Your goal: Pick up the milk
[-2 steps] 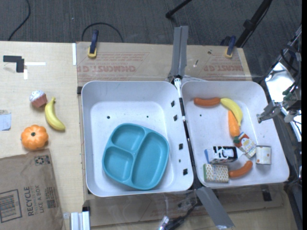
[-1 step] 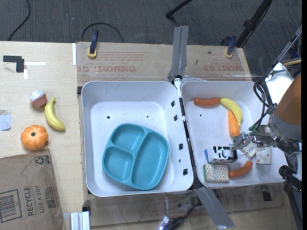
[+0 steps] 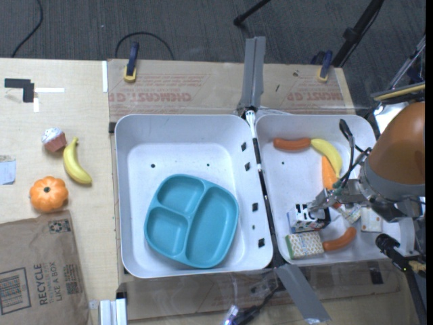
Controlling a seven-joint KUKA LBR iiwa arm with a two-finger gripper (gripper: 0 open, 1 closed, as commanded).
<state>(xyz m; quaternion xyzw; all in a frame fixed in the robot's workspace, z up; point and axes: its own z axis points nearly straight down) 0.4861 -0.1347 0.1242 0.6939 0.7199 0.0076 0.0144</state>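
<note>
The milk (image 3: 299,217) is a small white carton with dark print, lying in the right bin (image 3: 270,181) toward its front left. My gripper (image 3: 321,207) is low in that bin, right beside the carton's right side and seemingly touching it. The grey arm with its orange band (image 3: 406,147) reaches in from the right and hides the bin's right side.
In the right bin lie a sausage (image 3: 292,143), a banana (image 3: 329,154), an orange carrot (image 3: 327,175), a beige box (image 3: 304,244) and a second sausage (image 3: 339,239). The left bin (image 3: 135,147) holds a blue divided plate (image 3: 193,220). On the bench at left sit a banana (image 3: 76,162), a pumpkin (image 3: 49,194) and a cupcake (image 3: 53,139).
</note>
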